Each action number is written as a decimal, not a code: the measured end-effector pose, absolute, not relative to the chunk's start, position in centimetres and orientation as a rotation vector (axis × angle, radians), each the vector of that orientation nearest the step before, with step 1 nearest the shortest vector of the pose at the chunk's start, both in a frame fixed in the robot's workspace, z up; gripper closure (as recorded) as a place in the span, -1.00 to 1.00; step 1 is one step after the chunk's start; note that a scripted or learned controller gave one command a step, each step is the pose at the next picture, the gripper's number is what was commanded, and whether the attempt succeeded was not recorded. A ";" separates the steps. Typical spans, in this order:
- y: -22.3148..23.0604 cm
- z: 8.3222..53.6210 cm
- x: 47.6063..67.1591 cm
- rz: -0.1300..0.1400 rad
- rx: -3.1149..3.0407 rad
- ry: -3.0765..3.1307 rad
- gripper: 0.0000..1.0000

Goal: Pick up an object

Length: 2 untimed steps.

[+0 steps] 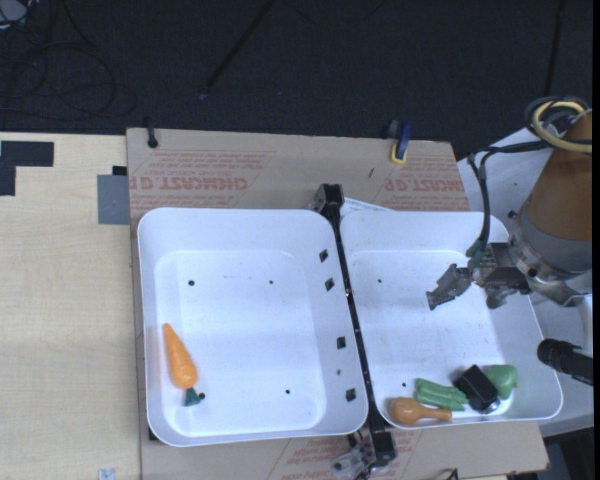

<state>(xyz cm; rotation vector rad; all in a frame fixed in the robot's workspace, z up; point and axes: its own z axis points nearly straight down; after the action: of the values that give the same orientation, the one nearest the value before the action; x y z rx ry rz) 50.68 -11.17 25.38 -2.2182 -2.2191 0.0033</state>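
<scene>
The grey two-finger gripper (458, 290) hovers over the right white bin (400, 268), jaws seemingly apart and empty, needing descent toward the five-o'clock pile of plastic toys (460, 393).

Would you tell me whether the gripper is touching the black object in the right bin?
Apart. The camera view shows the gripper well up the bin from the black object, with bare white floor between them.

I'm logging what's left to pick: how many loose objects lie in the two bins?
5. A carrot in the left bin; a green pod, black block, green piece and tan gourd clustered in the right bin. The cluster overlaps, so more may be hidden.
</scene>
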 end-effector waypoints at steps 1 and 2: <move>-6.4 20.9 54.7 0.005 -2.213 -2.222 -1.00; -6.7 22.1 54.5 0.007 -2.220 -2.214 1.00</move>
<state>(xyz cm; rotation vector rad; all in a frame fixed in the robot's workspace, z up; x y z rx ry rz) 54.49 -6.72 22.07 -2.2203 -2.2135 0.0070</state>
